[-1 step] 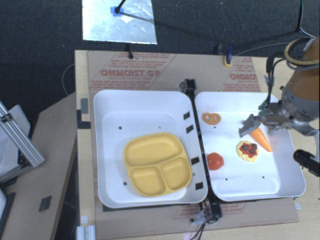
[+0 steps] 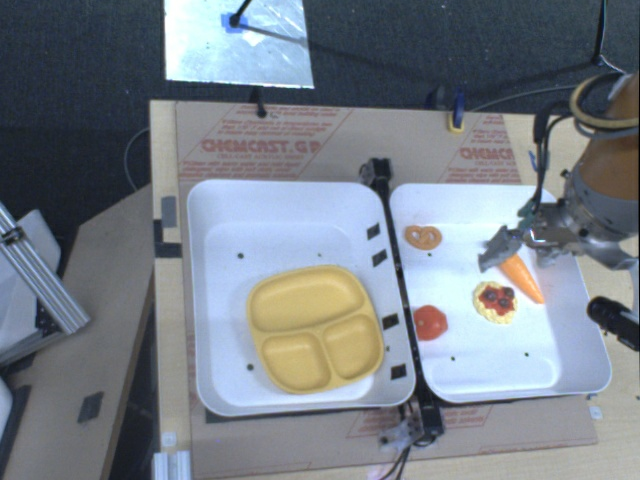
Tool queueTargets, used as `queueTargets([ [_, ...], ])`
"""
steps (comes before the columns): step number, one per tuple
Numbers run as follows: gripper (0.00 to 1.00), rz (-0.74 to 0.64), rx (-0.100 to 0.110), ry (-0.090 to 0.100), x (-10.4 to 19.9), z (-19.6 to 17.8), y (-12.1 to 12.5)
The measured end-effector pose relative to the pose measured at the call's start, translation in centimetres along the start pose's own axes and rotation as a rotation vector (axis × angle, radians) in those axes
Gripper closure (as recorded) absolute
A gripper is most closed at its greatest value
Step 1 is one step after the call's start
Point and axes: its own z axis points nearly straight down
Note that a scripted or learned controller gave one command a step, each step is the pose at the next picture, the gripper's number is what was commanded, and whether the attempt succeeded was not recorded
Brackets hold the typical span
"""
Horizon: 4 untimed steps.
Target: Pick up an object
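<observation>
The bench (image 2: 300, 133) of pale wood carries printed cardboard sheeting under two shallow white bins set side by side and joined by a black divider strip. The left bin (image 2: 220, 268) holds a yellow divided tray (image 2: 315, 326), three compartments, lying flat towards the bin's near half. The right bin (image 2: 560, 363) holds four small play-food pieces. The arm (image 2: 605, 158) reaches in from the right, its orange band showing above the wrist, and hangs over the right bin's far right part. Its gripper (image 2: 512, 243) is low over the bin, with one grey finger (image 2: 496, 248) jutting left and down, just beside the upper end of the orange carrot (image 2: 523, 276); whether the fingers are spread or pressed together cannot be told from this angle, and nothing is seen pinched between them. The carrot lies slanted on the bin floor near the right wall. Just left of its lower end sits a small yellow tart topped with red berries (image 2: 496, 301). A red tomato (image 2: 430, 322) rests near the divider, well apart from the gripper, and a pretzel (image 2: 423, 236) lies towards the bin's far left corner.
</observation>
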Motion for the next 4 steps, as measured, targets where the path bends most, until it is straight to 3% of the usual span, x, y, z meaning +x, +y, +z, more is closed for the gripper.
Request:
queueTargets([
  [3,0.00,0.004,0.001,-0.001,-0.1,14.6,-0.8],
  [4,1.00,0.003,-0.001,0.000,0.0,13.5,-0.7],
])
